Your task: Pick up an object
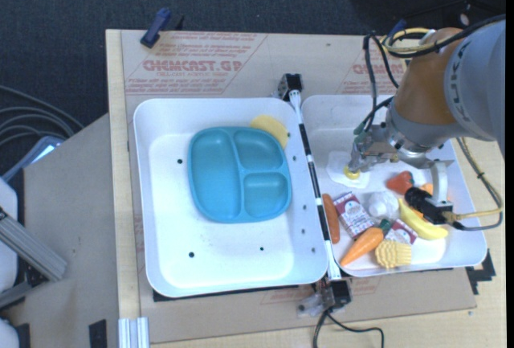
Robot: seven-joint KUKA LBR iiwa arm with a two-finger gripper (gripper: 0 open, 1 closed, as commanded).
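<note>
My gripper reaches down into the right bin, near its left middle. Directly under its tip lies a small yellow and white piece; I cannot tell whether they touch. To its right lies a red-orange piece. Nearer the front of this bin are a banana, a carrot, a yellow corn cob, a red and white packet and an orange sausage along the left wall.
The left bin holds a blue divided plate and a yellow piece at its far right corner. The grey arm with its orange band hangs over the right bin's far side. A dark clip lies on the cardboard behind.
</note>
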